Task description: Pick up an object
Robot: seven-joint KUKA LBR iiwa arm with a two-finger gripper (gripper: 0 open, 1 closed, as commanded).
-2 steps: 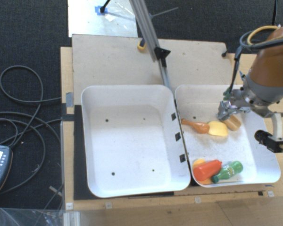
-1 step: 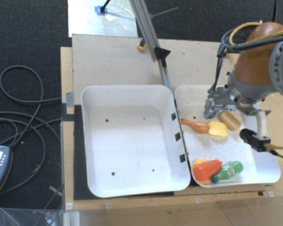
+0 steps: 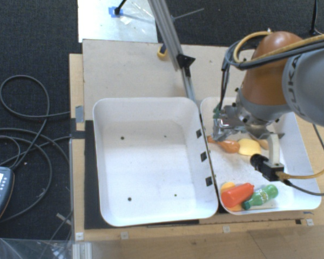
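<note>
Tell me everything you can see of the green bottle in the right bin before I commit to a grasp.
The green bottle is small, glossy and plastic-looking, with a paler band around its middle. It lies on its side at a slant near the front of the right bin, on the floor. Its lower end lies against the red and orange object beside it; real contact is hard to confirm. The gripper hovers farther back, over the orange and yellow pieces, well apart from the bottle.

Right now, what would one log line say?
arm: over right bin | gripper: near orange object | grasp: unconfirmed
</note>
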